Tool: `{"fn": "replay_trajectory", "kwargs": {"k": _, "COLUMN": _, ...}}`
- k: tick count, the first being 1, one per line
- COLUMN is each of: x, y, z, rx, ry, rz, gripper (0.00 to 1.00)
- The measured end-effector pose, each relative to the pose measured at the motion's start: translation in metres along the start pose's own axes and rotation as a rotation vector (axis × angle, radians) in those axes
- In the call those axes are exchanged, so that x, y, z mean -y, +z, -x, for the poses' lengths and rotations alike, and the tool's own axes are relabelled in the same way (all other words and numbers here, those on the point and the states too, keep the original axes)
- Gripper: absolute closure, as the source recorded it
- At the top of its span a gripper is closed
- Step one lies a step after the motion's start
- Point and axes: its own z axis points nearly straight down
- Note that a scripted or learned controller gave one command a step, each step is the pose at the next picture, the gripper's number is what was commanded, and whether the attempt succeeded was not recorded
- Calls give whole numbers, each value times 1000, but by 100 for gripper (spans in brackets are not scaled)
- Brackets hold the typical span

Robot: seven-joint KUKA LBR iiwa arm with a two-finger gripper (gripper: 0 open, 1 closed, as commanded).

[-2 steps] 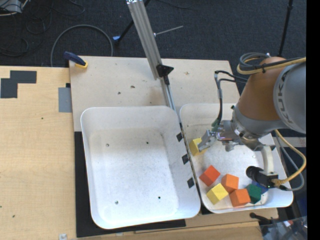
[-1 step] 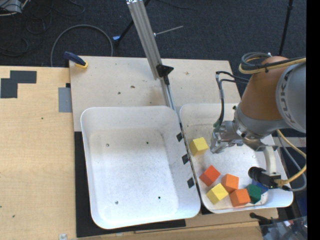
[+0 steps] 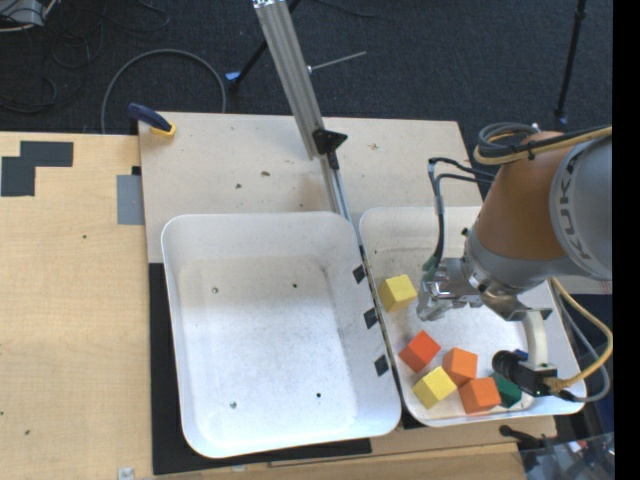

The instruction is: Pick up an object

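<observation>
Yellow block (image 3: 398, 290) in right bin (image 3: 395, 230), just beside gripper (image 3: 432, 301)

dark carpet floor (image 3: 420, 28) strewn with black cables (image 3: 165, 68); pale wooden bench (image 3: 250, 163), a tilted aluminium rail (image 3: 290, 68) rising above it

Two yellow cubes (image 3: 399, 290), three orange cubes (image 3: 420, 350), two bins (image 3: 200, 238).

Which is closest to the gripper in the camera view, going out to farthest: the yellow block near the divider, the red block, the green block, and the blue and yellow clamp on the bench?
From the gripper:
1. Yellow block, just to its left by the divider.
2. Red block, below it in the right bin.
3. Green block, at the bin's lower right corner.
4. Clamp, far up left on the bench.
</observation>
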Motion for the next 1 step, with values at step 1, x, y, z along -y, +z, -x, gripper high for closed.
{"fn": "replay_trajectory", "kwargs": {"k": 1, "x": 3, "y": -1, "z": 20, "rx": 1, "ry": 2, "rz": 1, "gripper": 100}}
